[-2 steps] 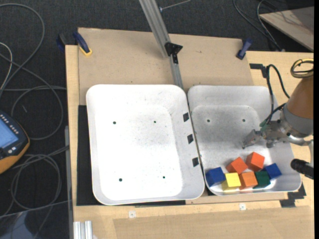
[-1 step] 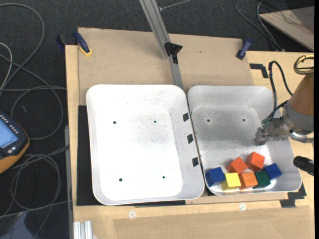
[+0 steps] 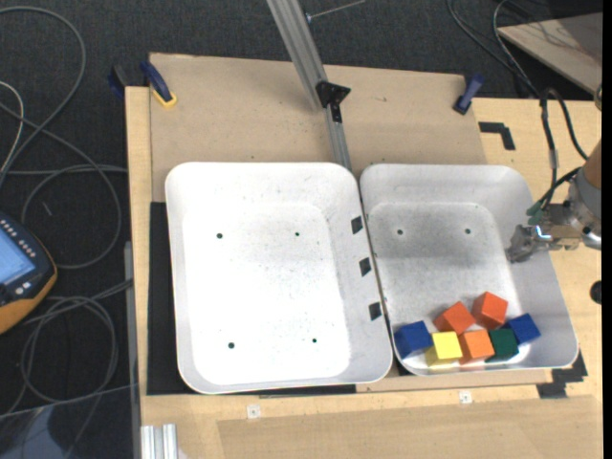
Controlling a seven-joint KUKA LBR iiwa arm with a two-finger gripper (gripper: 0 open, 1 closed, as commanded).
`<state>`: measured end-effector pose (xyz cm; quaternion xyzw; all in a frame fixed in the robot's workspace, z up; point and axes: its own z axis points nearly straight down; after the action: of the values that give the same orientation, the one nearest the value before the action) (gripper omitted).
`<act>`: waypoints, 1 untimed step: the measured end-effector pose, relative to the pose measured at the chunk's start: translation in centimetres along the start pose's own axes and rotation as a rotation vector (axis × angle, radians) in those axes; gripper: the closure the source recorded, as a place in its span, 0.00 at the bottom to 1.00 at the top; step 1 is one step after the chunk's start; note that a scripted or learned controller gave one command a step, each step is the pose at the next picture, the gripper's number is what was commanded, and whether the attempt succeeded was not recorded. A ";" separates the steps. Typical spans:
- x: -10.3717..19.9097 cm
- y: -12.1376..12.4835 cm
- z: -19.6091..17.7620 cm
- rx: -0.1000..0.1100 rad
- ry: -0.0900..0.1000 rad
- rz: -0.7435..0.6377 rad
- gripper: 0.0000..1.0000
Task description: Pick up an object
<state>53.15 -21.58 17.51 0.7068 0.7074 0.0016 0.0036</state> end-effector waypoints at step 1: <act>-0.1 0.2 -5.5 -0.001 0.000 -0.001 1.00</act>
<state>53.34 -21.63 22.97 0.7065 0.7077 0.0017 0.0040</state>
